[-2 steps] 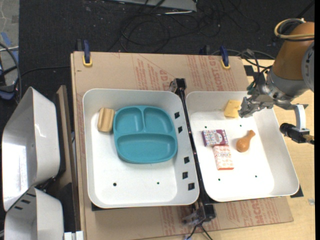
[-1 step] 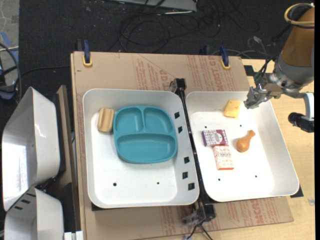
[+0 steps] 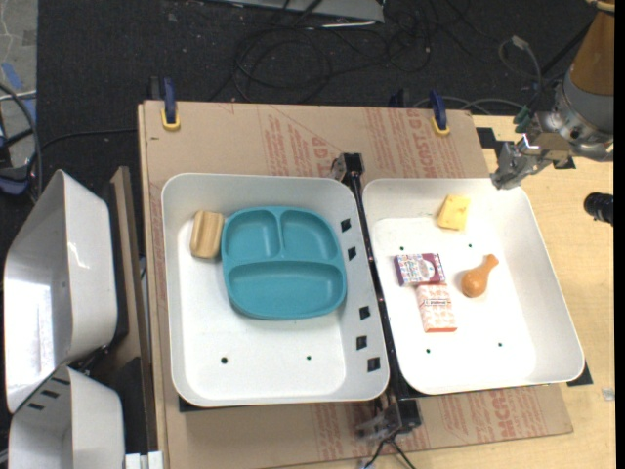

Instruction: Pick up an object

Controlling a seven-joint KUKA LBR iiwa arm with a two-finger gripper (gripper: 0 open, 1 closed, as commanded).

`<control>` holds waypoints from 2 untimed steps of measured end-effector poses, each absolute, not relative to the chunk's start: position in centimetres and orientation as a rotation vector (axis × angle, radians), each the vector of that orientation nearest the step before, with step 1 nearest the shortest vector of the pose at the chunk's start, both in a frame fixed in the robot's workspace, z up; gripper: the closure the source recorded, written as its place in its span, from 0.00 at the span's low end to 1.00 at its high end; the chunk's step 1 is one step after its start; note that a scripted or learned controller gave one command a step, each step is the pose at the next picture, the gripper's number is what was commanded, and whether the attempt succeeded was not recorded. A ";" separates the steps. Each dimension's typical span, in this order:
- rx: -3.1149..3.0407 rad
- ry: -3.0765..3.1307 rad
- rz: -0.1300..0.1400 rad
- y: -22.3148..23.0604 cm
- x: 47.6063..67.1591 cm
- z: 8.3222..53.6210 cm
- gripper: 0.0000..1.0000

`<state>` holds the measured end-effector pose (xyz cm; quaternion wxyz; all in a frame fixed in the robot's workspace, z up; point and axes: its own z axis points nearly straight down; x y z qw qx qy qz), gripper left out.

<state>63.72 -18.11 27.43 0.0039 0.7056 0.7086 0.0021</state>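
While grey two-finger gripper (image 3: 508, 171) hovers off right bin's (image 3: 547, 262) top corner, finger state unclear, w/ yellow cheese wedge (image 3: 453, 212) nearby.

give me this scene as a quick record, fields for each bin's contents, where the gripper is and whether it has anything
left bin: teal divided plate, tan bread-like piece touching the plate's left edge
right bin: yellow wedge, purple and white packet, red and white packet, orange drumstick-shaped toy
packets: lie next to each other, purple one farther from the camera
gripper: at the right bin's far right corner, above the rim
held: nothing seen in the gripper
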 end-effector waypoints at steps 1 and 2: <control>2.216 2.229 -0.001 -14.2 60.7 26.7 1.00; 2.215 2.232 0.000 -8.4 58.3 25.5 1.00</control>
